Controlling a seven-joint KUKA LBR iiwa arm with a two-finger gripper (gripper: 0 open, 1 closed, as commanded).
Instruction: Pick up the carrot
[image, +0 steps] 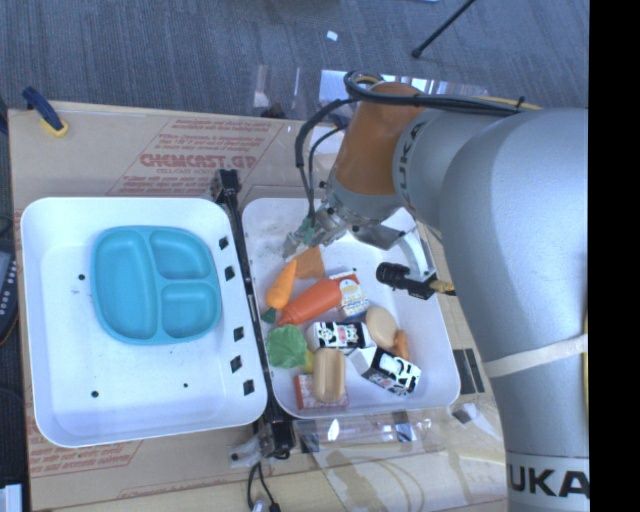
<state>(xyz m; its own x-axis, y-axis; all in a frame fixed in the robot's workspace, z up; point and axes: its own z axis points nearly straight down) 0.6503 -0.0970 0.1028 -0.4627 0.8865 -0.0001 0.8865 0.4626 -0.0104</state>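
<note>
A blue clamp (44, 112) grips the far left corner of the worktop (120, 150), a sheet of brown cardboard printed with red lettering, laid over dark grey carpet (150, 45). On it sit two shallow white bins, side by side. The left bin (50, 390) holds a blue divided plate (157, 282), lying flat near its middle. A black hinge strip (240, 290) runs between the bins. In the right bin (440, 385), toy food lies heaped: a small carrot (282, 284) tilted at the left, just beside a larger carrot (315, 302) that lies across the middle, a green leafy piece (287, 346) below them, a tan bread roll (329, 375) near the front wall, two black-and-white cartons (365, 352) and a pale egg-like piece (381, 326) to the right. The end effector (312, 232) hangs over the bin's far left part, just above the small carrot's tip; whether its fingers are spread or pressed together cannot be told from here. The grey arm (510, 270) with its orange band (372, 140) comes in from the right, black cables (330, 115) looped over the wrist.
</note>
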